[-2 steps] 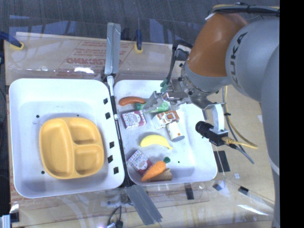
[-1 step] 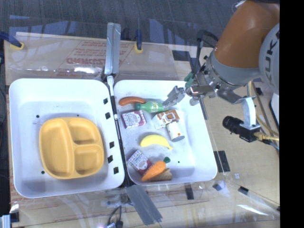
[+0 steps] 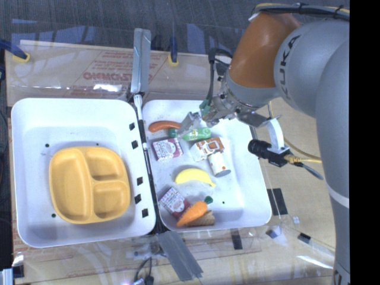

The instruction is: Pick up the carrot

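The gripper (image 3: 196,121) hangs low over the far end of the right bin (image 3: 252,209), its metal tip just above the green packet (image 3: 196,135) and beside the sausage (image 3: 164,125). Whether the jaws are apart or closed cannot be told from this slanted view, and nothing can be seen held between them.

The carrot (image 3: 192,212) lies at the near edge of the right bin, well apart from the gripper, its green top pointing toward the bin's middle. It rests against a brown item partly hidden beneath it and just beside a small red-and-white packet (image 3: 172,200).

Counted in the right bin: one carrot, one banana (image 3: 193,176), one sausage, one green packet, two red-and-white packets, the second one (image 3: 166,149) lying near the sausage, one orange-and-white carton (image 3: 207,147) and one small white container (image 3: 218,164).

The left bin (image 3: 35,123) holds one yellow tray (image 3: 89,183) with three compartments. The two bins sit side by side on the worktop (image 3: 297,218).
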